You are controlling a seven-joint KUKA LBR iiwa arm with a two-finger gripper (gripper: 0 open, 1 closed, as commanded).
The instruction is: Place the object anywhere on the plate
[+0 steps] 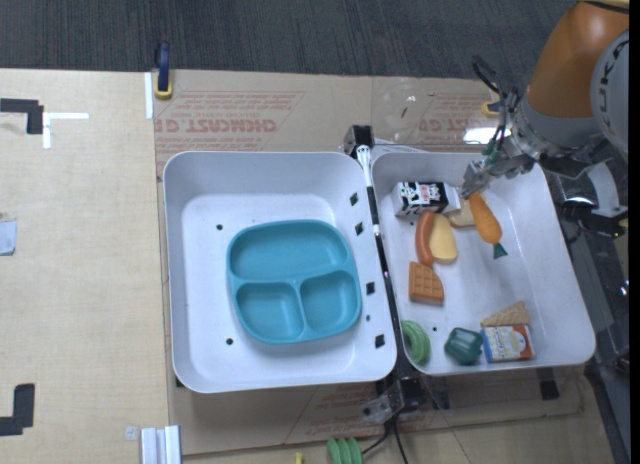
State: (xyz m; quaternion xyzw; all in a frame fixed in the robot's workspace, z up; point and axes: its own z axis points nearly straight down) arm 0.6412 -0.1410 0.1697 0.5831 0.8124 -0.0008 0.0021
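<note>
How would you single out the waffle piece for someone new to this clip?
Look in the right bin, roughly at its middle left. The waffle lies just below the hot dog. It is the one square orange-brown piece with a grid pattern on it.

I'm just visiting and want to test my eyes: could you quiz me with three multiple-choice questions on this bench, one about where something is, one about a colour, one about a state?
1. Where is the plate?
A. in the left bin
B. in the right bin
C. on the cardboard

2. What colour is the plate?
A. red
B. turquoise
C. yellow

3. What lies on the plate now?
A. the waffle
B. the carrot
C. nothing

Answers:
1 A: it sits in the left bin, apart from the toys.
2 B: its three compartments are all turquoise.
3 C: the waffle and the carrot lie in the right bin, where the pincer hovers at the far edge.
</note>
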